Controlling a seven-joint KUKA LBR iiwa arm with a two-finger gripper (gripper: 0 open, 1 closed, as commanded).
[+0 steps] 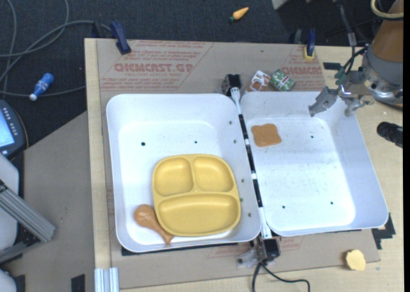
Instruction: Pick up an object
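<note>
The counter [359, 278] carries a sheet of brown cardboard [192, 60] printed in red with "CHEMCAST GP", the same wording repeating near its right end. On it sit two shallow white bins side by side. The left bin [128, 124] holds a yellow three-compartment tray [195, 193] in its lower half, with a tan drumstick-shaped toy [151, 219] touching the tray's lower left edge. The right bin [320, 182] holds a flat brown toast-like piece [266, 135] near its upper left corner, close to the divide between the bins.

The arm [387, 54] comes in from the upper right, and its tool [338, 100] hangs over the right bin's upper right rim, well apart from the brown piece. Its two grey prongs look spread with nothing between them.

Behind the bins lie a small green-and-white wrapper [280, 80] and a red-and-white one [259, 81]. A yellow lump [355, 259] rests on the counter at lower right. On the dark floor lie a small orange item [239, 13] and a blue bottle [42, 85].
</note>
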